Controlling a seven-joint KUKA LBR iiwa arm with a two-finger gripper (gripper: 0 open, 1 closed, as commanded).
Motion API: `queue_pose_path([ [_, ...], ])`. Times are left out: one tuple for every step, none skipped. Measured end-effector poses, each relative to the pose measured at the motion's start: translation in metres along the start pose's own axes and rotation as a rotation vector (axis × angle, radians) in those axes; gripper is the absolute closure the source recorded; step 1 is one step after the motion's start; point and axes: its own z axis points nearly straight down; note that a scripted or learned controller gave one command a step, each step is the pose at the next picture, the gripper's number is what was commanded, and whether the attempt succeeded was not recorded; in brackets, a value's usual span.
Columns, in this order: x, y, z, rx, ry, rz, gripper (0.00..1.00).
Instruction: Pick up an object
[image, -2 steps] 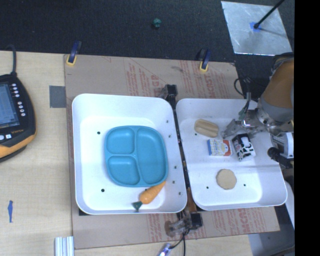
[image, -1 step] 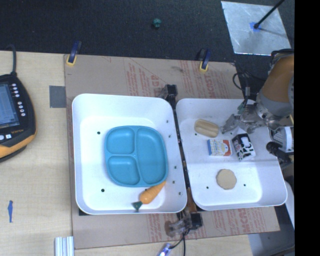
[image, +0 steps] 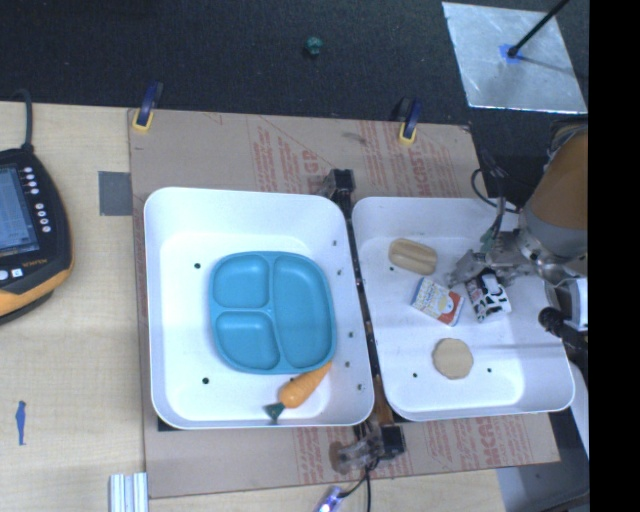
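Camera view: approach step, nothing lifted yet. Gripper low over right bin, near its right side, just beside or touching black-and-white cow-patterned item; contact unclear. Grip state: cannot tell, tip a blur of metal. Likeliest target that cow item; next move calls for a straight descent and a centred close on it. White-and-red carton just left of it, close enough to get nudged or pinched along. Tan bread roll above-left, round tan cookie below, both apart. Left bin with blue divided plate and toy carrot out of the way.
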Motion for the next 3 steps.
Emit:
queue_pose_path([
  [-0.001,0.000,-0.010,0.001,-0.001,-0.002,1.00],
  [0.078,-0.004,-0.052,0.000,0.002,-0.002,1.00],
  [0.157,0.002,-0.100,-0.001,0.000,-0.002,1.00],
])
